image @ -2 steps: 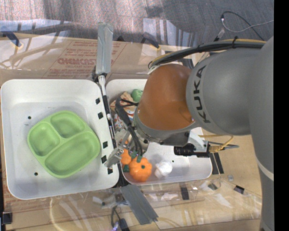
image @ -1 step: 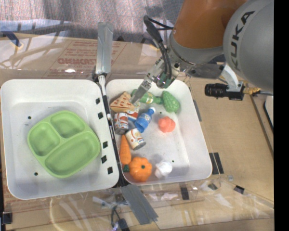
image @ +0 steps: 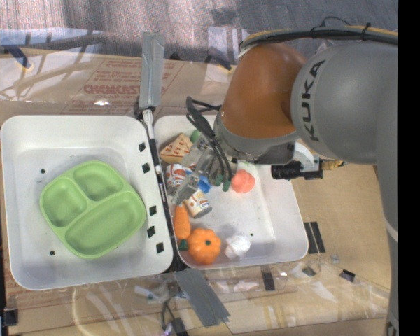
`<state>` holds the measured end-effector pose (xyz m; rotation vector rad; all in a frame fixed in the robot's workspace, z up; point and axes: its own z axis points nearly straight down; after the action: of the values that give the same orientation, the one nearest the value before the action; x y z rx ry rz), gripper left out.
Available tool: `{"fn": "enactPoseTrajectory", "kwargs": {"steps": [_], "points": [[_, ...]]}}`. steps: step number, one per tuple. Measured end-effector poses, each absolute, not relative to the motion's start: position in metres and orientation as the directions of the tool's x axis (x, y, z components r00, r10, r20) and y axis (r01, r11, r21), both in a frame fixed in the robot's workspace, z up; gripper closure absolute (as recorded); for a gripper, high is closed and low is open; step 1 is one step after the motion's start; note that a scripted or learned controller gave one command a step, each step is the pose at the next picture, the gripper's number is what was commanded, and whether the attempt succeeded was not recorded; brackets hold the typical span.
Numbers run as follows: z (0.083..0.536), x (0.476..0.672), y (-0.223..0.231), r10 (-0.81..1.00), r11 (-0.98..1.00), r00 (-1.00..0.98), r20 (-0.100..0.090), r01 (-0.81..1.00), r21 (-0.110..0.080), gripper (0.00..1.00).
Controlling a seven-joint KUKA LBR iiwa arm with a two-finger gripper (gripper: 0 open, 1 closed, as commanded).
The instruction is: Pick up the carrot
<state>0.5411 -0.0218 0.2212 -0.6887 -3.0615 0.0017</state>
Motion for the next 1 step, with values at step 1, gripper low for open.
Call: {"fn": "enactPoseTrajectory", "kwargs": {"steps": [1], "points": [[0.1914,0.4763,-0.0795,0.288,0.958,-0.958,0.003,0.288,-0.001,0.0]]}}
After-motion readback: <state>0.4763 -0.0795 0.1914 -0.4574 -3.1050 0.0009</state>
